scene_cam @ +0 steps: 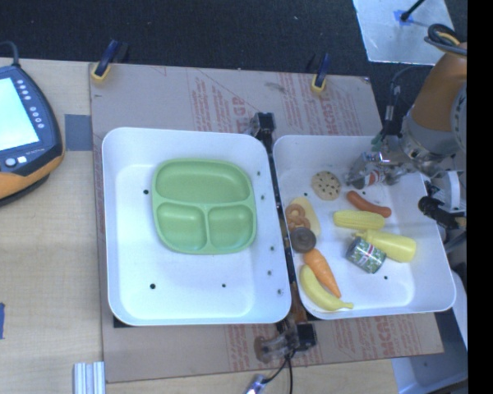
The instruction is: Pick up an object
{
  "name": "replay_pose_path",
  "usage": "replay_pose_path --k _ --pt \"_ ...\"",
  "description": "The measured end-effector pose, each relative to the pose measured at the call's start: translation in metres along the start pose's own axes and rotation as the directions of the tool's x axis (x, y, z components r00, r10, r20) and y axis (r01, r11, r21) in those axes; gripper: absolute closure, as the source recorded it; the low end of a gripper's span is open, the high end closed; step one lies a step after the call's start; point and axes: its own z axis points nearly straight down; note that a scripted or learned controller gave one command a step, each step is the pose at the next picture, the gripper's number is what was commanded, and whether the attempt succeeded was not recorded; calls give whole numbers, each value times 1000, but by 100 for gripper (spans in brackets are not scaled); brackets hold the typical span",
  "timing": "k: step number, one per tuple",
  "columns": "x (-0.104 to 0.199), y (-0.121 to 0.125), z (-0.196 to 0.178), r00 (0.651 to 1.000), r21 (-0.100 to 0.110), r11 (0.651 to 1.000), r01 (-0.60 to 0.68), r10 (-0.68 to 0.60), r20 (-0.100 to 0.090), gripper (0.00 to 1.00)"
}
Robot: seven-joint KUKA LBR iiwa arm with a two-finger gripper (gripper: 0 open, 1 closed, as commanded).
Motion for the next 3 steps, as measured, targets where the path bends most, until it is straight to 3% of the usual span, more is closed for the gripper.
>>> replay_pose_path --k 2,3 --pt "49 4 -4 1000 3 1000 -1 1 -3 0" --pt "50 5 -2 1000 1 1000 -2 2 -2 0"
